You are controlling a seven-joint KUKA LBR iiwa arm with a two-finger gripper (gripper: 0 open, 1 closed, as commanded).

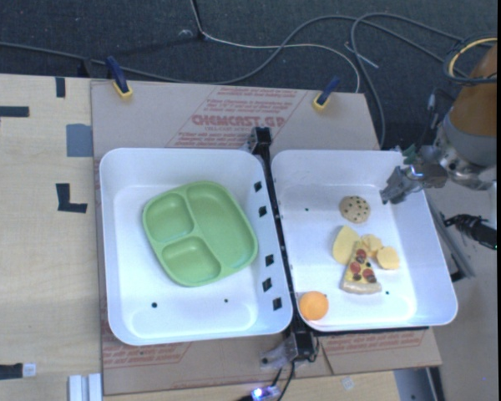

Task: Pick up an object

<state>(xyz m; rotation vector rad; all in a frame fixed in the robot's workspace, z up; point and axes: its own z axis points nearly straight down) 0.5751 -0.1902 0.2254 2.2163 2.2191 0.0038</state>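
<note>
Where the view comes nearest, at the bottom edge, an orange ball (314, 305) sits in the front-left corner of the right bin (426, 303), touching or nearly touching the bin's wall. Just beyond it lies a pizza-slice toy (361, 275), w/ a cluster of pale yellow pieces (361, 246) touching its upper end; whether these are chips or fruit slices is too small to tell. Further back, apart from the cluster, rests a round cookie (355, 209) w/ dark spots. In the left bin (117, 224) a green divided tray (199, 231) lies flat, tilted relative to the bin walls. At the far right the gripper (398, 185) hangs over the right bin's back-right rim, near the cookie but not touching any object; nothing sits between its fingers, and its opening can't be judged, since it appears as a dark blur. The arm's orange-banded wrist (474, 111) is behind it. Any right-bin item could serve as the pick target; the cookie is closest. Risks, as judgement: the flat cookie offers little height to close on, so the fingers may slide over it; the yellow pieces and pizza touch, so closing there could drag a neighbour; the ball may roll against the wall; descent near the rim may strike it.
</note>
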